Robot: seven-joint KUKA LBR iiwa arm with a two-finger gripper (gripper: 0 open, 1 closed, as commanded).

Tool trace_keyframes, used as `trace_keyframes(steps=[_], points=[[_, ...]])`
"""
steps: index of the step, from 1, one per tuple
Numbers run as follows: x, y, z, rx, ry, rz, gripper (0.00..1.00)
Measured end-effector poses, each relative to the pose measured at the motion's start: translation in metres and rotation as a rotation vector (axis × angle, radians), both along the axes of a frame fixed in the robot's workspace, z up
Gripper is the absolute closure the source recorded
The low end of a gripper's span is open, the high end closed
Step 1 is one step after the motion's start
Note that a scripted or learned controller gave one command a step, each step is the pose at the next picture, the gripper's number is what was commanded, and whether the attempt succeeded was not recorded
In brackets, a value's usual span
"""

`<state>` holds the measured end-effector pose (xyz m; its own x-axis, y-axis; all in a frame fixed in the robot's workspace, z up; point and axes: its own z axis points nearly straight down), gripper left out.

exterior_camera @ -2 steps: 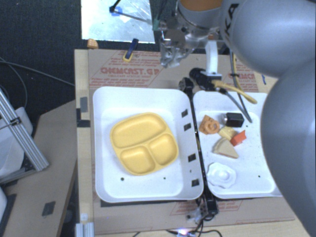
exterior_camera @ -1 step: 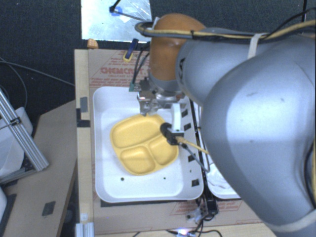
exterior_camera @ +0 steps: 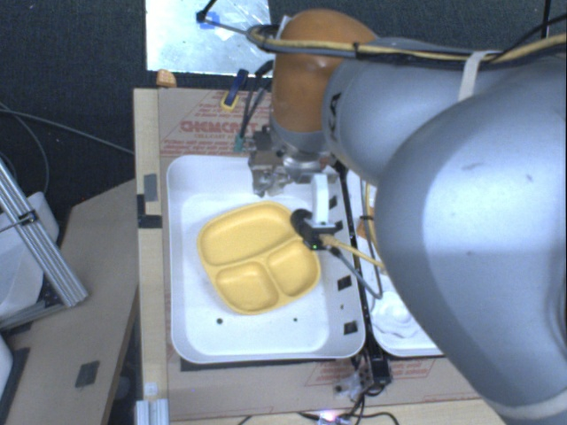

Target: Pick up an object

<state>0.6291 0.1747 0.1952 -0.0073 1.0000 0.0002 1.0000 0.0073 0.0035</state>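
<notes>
The grey arm (exterior_camera: 461, 202) sweeps in big from 3 o'clock, covering most of that side, with its orange band (exterior_camera: 310, 69) sitting up at 12 o'clock. Under everything lies brown cardboard (exterior_camera: 199, 127), and a shiny foil sheet (exterior_camera: 208, 11) is out past it at 11 o'clock. The left bin (exterior_camera: 190, 193) sits centre stage, while the right bin (exterior_camera: 416, 343) peeks out from beneath the arm at 5 o'clock, something white and crumpled inside it. In the middle of the left bin lies the yellow plate (exterior_camera: 252, 255), flat, with three compartments: the large one toward 11 o'clock, two smaller ones toward 5 and 6. The gripper (exterior_camera: 268, 182) hangs just at the plate's 12 o'clock rim, pointing down. Released or clenched? I cannot tell from here, nor whether it touches the rim.
</notes>
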Motion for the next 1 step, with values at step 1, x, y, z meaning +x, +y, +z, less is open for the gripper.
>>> trace_keyframes(steps=[1], points=[[-0.0502, 0.0643, 0.0996, 0.005, -0.003, 0.003, 1.0]])
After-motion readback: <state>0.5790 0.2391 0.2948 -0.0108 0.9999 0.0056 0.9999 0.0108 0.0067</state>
